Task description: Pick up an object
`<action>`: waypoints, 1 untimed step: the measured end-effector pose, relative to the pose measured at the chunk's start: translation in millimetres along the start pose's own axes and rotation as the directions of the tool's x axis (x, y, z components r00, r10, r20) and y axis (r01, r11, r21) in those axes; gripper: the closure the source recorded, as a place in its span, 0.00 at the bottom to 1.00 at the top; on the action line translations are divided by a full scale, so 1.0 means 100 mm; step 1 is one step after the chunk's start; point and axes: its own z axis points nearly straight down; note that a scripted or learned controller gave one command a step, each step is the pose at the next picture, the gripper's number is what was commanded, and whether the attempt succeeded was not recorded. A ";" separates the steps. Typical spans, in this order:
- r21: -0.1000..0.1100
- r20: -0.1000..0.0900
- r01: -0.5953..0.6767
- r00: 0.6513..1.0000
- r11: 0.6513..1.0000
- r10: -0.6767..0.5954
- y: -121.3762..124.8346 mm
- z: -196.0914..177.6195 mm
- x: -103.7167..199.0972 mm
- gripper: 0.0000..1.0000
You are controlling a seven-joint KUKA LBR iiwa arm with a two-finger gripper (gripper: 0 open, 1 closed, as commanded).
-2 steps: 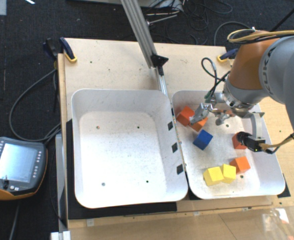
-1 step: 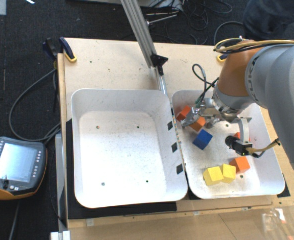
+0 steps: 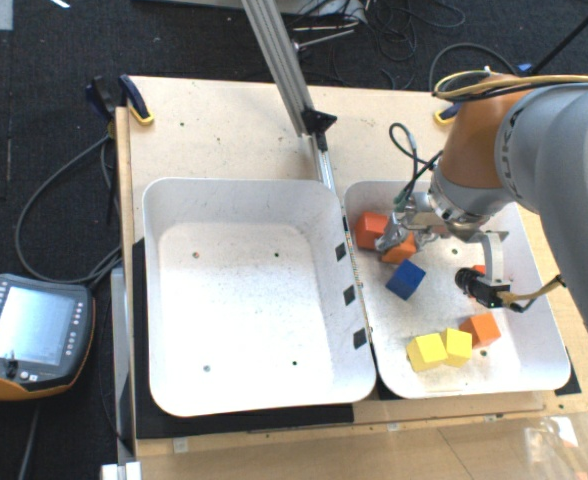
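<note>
My gripper (image 3: 398,236) is low in the right bin (image 3: 534,363), near its back left corner. It sits right over a small orange block (image 3: 404,251), which peeks out beneath it. A second orange block (image 3: 370,229) lies just to the left, touching or nearly touching the gripper. A blue cube (image 3: 406,281) rests a little in front of the gripper, apart from it. The arm's grey body and orange band hide the bin's back right part.
Two yellow blocks (image 3: 440,349) lie side by side near the right bin's front, with another orange block (image 3: 484,327) beside them. The left bin (image 3: 174,208) stands alongside. A metal pole (image 3: 279,53) slants over the bench at the back.
</note>
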 end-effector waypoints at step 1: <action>0.003 0.000 -0.002 1.000 1.000 0.002 0.28 -0.47 0.47 1.00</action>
